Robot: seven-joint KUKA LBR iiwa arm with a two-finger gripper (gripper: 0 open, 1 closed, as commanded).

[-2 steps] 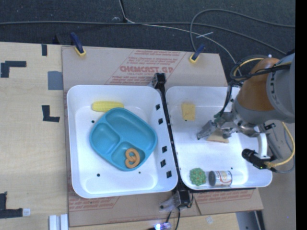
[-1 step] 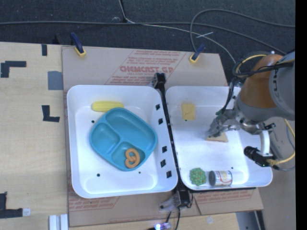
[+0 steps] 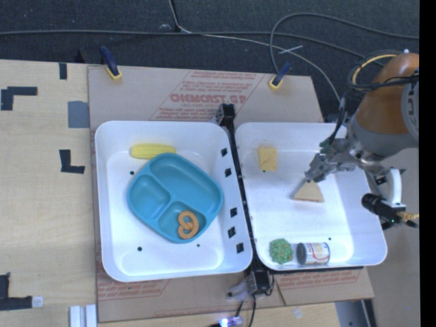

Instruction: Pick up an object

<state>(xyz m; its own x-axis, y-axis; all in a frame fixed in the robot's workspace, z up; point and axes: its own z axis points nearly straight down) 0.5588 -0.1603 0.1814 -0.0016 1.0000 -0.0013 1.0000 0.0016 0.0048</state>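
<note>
Camera view is taken from above at a slant, and the gripper (image 3: 317, 171) is seen low over the right bin (image 3: 340, 254), its tip just above the upper corner of a tan wedge (image 3: 309, 193) that looks like a toy slice of bread or cheese. Whether the fingers are spread or pressed together cannot be told, since they are seen as one dark cluster, and nothing is seen pinched between them.

The wedge is judged to be the thing aimed at. It lies flat on the bin floor near the middle of the right bin, apart from the yellow block (image 3: 268, 159) towards the divider and from the green broccoli piece (image 3: 280, 250) and the small can (image 3: 313, 253) by the near wall.

The wedge is expected to be light, stiff and fairly smooth, probably moulded plastic. Because it lies low and its sides slope to a point, it is likely to be squeezed out of a pinch taken near the tip. A hold across the wider end, on the two flatter opposite sides, is judged to be safer, with the fingers brought right down to the bin floor.
</note>
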